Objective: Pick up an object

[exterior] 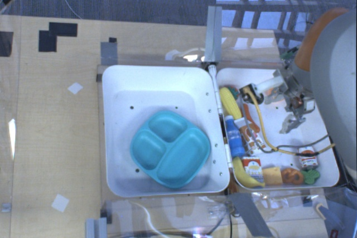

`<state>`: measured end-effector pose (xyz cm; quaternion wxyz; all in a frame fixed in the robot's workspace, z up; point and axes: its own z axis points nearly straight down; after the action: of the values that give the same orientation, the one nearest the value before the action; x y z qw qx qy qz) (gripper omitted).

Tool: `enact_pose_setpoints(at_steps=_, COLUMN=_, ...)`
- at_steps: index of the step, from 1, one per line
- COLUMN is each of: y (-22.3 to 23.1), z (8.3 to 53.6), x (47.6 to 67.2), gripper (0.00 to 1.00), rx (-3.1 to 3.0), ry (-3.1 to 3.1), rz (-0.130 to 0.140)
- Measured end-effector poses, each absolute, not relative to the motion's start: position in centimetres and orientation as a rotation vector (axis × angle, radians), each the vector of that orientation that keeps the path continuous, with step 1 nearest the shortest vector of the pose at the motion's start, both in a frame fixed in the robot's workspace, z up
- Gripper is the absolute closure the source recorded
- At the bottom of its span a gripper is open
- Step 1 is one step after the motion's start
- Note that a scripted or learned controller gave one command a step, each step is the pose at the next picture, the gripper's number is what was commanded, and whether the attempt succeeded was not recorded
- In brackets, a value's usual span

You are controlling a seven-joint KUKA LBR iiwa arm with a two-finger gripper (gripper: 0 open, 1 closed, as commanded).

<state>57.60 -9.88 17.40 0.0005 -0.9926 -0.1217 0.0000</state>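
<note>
My gripper (294,119) hangs over the right bin (329,139), in its upper right part, open with nothing between its fingers. Below and left of it lie the bin's objects: a yellow corn cob (228,100) along the left wall, a blue bottle (235,140) beneath it, a thin orange carrot-like piece (260,116), and a banana (244,173) curving along the front left corner. A small red and white box (252,164), an orange piece (290,176), a green piece (312,174) and a small can (308,159) sit along the front wall.
The left bin (120,120) holds a blue divided plate (170,148). A yellow cable (273,147) loops across the right bin's floor. A metal post (213,33) stands at the back between the bins. The grey arm (337,75) covers the right bin's far right corner.
</note>
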Motion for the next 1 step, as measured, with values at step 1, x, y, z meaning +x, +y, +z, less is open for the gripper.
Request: enact_pose_setpoints(at_steps=1, y=-10.25, z=8.89, x=52.79, gripper=0.00, rx=-3.115, ry=-0.409, rz=-0.021)
